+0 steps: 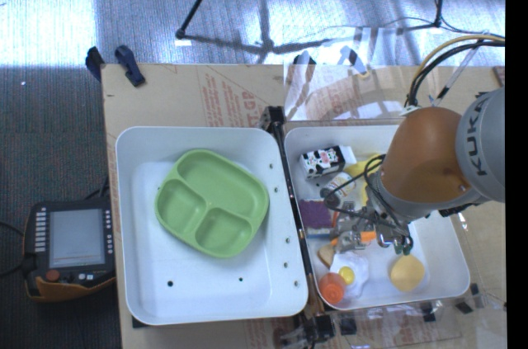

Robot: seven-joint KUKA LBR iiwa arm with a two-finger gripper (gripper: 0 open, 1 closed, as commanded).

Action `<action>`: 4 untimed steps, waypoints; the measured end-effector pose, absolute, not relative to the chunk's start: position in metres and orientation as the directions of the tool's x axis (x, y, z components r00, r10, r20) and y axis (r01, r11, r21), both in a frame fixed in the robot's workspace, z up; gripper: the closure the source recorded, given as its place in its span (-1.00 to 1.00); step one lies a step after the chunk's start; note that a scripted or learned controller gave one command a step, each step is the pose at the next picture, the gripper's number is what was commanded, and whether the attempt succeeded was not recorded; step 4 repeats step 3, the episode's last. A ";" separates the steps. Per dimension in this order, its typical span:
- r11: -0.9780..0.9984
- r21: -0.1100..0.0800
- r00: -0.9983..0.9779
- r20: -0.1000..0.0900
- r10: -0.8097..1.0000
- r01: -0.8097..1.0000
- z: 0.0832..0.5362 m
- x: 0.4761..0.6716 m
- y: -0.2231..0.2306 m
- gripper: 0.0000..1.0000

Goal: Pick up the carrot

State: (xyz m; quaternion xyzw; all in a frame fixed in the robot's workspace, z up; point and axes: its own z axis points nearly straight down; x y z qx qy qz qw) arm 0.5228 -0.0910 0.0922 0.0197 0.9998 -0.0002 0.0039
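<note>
Grey carpet lies beyond the bench [190, 96]. My fingers [367, 236] hang low in the right bin [458, 273]; their state I cannot tell. Carrot [332, 286] sits at near-left corner, ungrasped. Pickup outstanding.

Orange carrot [332, 287], stubby, lying at right bin's [452, 257] front left corner
</note>
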 end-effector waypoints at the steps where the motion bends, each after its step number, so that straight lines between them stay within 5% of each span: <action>1: 0.999 0.001 -0.999 -0.011 0.036 0.036 0.102 0.524 -0.090 1.00; 2: 0.999 0.002 -0.999 -0.012 0.032 0.032 0.112 0.525 -0.089 1.00; 3: 1.000 0.005 -1.000 -0.005 0.017 0.016 0.189 0.477 0.014 1.00; 4: 1.000 0.005 -1.000 -0.005 0.017 0.016 0.189 0.477 0.014 1.00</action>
